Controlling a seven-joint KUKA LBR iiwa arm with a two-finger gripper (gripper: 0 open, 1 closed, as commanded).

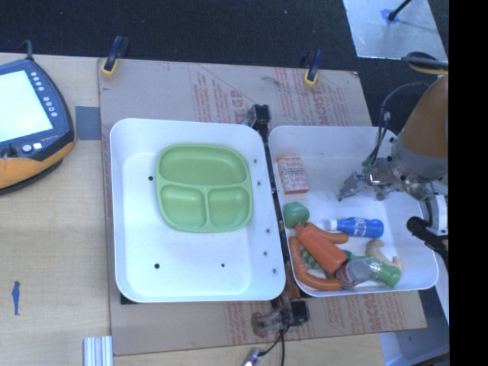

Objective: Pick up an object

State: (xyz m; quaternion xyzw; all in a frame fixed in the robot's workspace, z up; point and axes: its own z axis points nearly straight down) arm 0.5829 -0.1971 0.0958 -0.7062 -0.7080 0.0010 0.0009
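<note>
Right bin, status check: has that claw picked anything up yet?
Gripper open over right bin, holding nothing. Blue bottle and orange toy lie just below it. Path clear.

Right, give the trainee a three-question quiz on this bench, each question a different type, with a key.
1. True or false: the green divided plate lies in the left bin.
2. Multiple choice: the blue bottle lies in the right bin
A. standing upright on the cardboard
B. on its side, above the pile of toys
C. on the green plate
3. Fill in: the small orange-and-white carton lies close to the right bin's ____ wall.

Key: 1 true; 2 B; 3 left. Note that the gripper hovers over the right bin's upper part, apart from the orange carrot-like toy and its neighbours.
</note>
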